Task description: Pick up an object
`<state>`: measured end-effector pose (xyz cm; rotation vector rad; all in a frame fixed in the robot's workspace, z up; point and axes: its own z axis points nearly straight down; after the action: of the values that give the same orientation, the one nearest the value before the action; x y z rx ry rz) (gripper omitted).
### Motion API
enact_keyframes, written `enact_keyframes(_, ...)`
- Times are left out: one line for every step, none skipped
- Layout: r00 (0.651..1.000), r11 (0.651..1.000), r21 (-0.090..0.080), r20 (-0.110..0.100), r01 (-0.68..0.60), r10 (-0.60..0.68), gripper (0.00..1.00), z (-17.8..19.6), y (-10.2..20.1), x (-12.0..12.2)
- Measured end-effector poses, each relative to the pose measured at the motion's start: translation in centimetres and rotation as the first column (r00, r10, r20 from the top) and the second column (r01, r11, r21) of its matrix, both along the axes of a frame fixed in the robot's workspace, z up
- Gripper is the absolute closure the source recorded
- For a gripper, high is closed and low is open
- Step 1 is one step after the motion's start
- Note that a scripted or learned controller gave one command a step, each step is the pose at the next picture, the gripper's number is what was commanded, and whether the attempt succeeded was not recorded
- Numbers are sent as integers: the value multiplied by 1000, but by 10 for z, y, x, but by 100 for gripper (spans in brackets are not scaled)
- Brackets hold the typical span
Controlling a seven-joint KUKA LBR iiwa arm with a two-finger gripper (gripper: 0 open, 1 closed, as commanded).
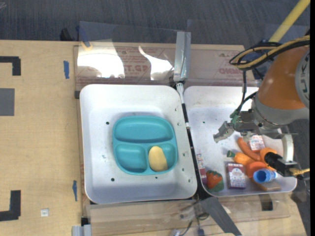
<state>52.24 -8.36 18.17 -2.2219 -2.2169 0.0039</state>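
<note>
- Two shallow white bins sit side by side on the surface [34, 146], which looks like pale wood with black corner marks along its left edge.
- The left bin [93, 107] holds a teal divided tray [142, 132].
- A yellow potato-like object [157, 158] lies in the tray's lower right compartment.
- The right bin [206, 109] carries a cluster of small things along its lower right part.
- A red strawberry-like piece with a green top [214, 180] lies near the bin's lower left corner, just beside the dividing wall.
- A small pink carton [236, 175] stands just to the right of it.
- Two orange carrot-like pieces [244, 154] lie close together above the carton.
- A blue cap on a pale bottle [263, 176] lies to the right of the carton, near the bin's lower rim.
- The arm [280, 90], grey with an orange band, reaches in from the right over the right bin.
- The jaws [222, 132] hang above the bare middle of the right bin, to the left of and just above the carrot pieces.
- Whether the jaws are open or closed cannot be told from this view; nothing is visibly between them.
- A clear plastic sheet [123, 53] stands behind the left bin, catching bright glare.
</note>
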Motion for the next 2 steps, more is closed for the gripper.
enact_keyframes(991,991,0,-6,132,-132,0,-73,-27,-43)
enact_keyframes(982,982,3,-3,-190,190,0,-91,-24,-44)
